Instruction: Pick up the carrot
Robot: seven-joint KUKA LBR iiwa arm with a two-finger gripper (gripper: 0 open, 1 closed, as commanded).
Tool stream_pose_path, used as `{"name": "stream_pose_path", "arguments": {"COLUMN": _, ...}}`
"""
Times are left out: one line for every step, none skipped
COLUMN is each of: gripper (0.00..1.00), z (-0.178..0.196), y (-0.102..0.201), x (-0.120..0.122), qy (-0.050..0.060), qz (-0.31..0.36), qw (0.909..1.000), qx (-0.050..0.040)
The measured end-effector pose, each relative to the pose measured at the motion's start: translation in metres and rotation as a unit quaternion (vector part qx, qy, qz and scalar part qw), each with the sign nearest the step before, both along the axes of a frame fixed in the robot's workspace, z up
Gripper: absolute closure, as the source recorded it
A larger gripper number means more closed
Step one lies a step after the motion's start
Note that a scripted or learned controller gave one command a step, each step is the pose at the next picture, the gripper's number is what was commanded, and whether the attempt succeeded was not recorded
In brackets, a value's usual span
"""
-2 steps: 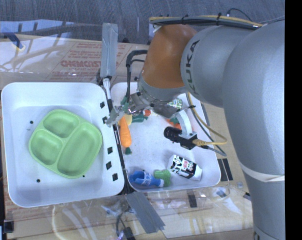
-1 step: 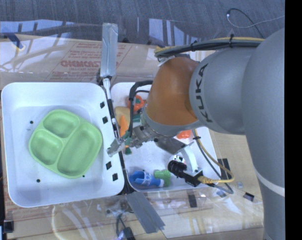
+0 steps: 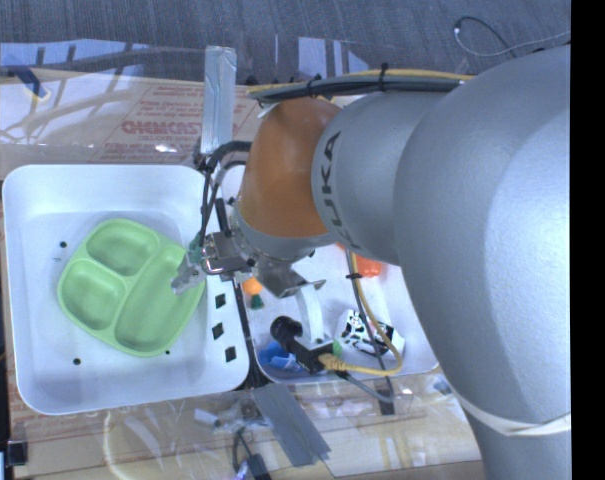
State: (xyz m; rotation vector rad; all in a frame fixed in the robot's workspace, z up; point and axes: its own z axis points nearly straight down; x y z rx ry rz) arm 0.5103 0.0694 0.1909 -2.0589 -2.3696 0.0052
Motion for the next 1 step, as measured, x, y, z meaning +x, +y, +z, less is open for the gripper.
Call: {"name": "stream_pose_path", "arguments": {"gripper": 0.00, "z": 0.0007, "y": -0.0465, "x": 0.0148, "qy": -0.002, "qz": 0.208, "qw": 0.9781, "qx": 0.0003}}
